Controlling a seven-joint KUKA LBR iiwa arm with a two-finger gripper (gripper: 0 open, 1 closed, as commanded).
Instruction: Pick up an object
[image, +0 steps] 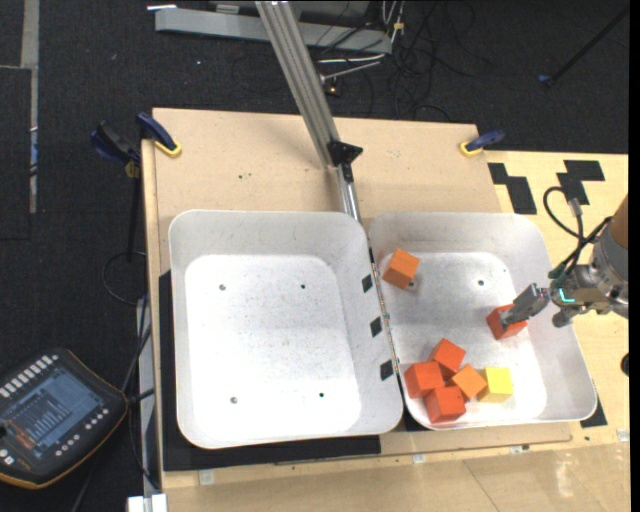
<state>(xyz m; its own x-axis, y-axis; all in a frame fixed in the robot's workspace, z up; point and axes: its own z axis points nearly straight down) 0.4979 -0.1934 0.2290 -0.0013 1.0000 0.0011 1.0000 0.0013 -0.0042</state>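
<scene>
Dark floor all round a tan tabletop (260, 160) with two bins. The claw (530, 305) sits low in the right bin (560, 385), right against a red cube (502, 322); can't tell if it's gripping. Other blocks (450, 378) cluster nearer the bin's front.

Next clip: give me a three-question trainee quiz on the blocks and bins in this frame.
1. True or false: all the blocks lie in the right bin.
2. What colour is the block at the right end of the cluster near the bin's front edge? A) yellow B) green C) blue
3. Fill in: the claw is beside a lone ___ block.

Key:
1. True; the left bin has none.
2. A, the yellow block.
3. Red: the red block sits apart from the cluster, as does the orange block further back.
</scene>
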